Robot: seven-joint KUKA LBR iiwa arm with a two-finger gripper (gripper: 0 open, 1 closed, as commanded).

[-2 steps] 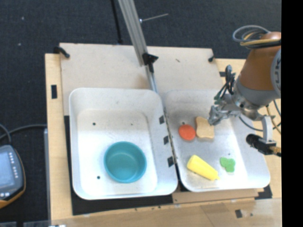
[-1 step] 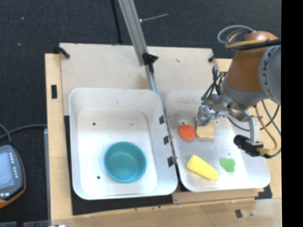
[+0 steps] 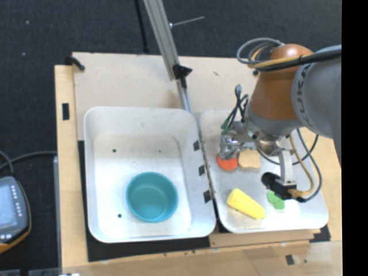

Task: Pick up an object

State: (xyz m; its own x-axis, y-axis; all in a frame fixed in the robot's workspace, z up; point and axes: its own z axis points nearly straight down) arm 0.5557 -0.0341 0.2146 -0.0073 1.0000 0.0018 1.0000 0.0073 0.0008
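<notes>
The end effector (image 3: 230,145), grip state unclear, hangs just above an orange piece (image 3: 227,163), likely light and rigid, best pinched across its middle.

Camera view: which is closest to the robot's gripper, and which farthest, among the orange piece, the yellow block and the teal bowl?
From the gripper:
1. Orange piece, right bin, just below it.
2. Yellow block, right bin, toward the front.
3. Teal bowl, in the left bin.
</notes>
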